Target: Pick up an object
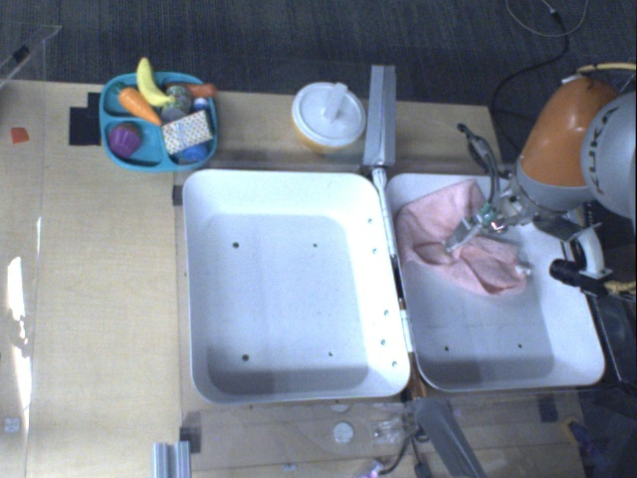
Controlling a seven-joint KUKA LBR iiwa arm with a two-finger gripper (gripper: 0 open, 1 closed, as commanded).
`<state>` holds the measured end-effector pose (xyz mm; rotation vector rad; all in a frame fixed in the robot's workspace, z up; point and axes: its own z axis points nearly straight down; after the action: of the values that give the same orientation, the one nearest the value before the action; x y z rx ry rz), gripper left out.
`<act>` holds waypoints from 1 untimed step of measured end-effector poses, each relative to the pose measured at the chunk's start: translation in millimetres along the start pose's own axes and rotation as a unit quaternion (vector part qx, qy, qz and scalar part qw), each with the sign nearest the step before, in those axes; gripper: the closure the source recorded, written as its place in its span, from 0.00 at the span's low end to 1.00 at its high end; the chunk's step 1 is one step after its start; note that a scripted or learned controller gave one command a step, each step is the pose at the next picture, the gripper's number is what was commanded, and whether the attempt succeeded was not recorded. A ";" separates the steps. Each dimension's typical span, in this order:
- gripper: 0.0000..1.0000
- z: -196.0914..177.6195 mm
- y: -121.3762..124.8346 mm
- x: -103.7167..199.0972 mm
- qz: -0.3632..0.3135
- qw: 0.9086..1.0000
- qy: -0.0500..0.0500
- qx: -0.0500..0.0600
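Observation:
A crumpled pink cloth [450, 229] lies in the back half of the right bin [518, 357]. My gripper [485, 246] reaches in from the right and sits low over the cloth. Its fingers [460, 238] are spread open across the folds, one toward the cloth's middle and one near its right edge. Whether the tips touch the fabric is unclear, and no fabric is pinched between them. The orange band of the arm [562, 142] hangs above the bin's back right corner.
The left bin [284, 287] stands beside the right one, with a metal divider [379, 118] running back from between them. Behind the bins are a white lidded cup [328, 115] and a blue tray of toy food [157, 119]. Cables trail at the far right.

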<state>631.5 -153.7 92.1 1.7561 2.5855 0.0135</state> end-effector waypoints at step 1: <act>0.00 -1.2 -20.9 48.1 -0.031 1.000 0.000 -0.001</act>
<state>594.3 -116.7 92.6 1.6742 2.6378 0.0142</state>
